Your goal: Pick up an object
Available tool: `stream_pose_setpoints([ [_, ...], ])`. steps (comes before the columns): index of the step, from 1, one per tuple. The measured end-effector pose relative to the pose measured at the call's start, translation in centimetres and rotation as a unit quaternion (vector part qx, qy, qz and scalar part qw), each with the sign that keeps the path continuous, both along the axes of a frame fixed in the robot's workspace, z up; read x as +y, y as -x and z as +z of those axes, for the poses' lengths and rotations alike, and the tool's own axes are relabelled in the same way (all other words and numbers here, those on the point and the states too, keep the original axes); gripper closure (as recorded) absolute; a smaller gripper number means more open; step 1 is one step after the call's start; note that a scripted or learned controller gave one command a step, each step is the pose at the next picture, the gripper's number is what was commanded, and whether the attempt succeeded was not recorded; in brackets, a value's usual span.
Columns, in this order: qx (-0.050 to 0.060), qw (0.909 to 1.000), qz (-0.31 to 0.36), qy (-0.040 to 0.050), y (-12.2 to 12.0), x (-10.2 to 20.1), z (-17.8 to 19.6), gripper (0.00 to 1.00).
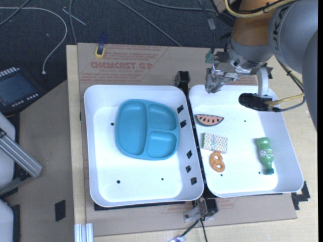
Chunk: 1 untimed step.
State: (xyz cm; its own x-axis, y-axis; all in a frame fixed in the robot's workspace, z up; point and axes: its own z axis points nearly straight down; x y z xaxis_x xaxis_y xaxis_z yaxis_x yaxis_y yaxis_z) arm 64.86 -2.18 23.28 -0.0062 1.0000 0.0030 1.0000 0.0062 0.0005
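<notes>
Seen from the camera above the bench: two shallow white bins side by side on a brown board; left bin (101, 180) bearing a blue divided plate (147, 129), lying flat near its middle; right bin (287, 178) holding four small things: a watermelon slice (209, 119) near the far left part, a patterned packet (214, 142) just below it, a pretzel (217, 161) just beside the packet's near edge, a green bottle (265, 155) lying well apart toward the right. Gripper (212, 87) poised over the right bin's far left corner, above the watermelon slice and apart from it, nothing between its fingers; released or clenched, cannot be told. Orange-banded arm (257, 21) entering from the upper right.
</notes>
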Motion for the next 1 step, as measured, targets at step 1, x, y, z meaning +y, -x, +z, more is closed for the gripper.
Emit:
stream_pose_setpoints([
  [1,0.002,1.0,0.0,-0.0005,1.63,6.21,0.17,1.0],
])
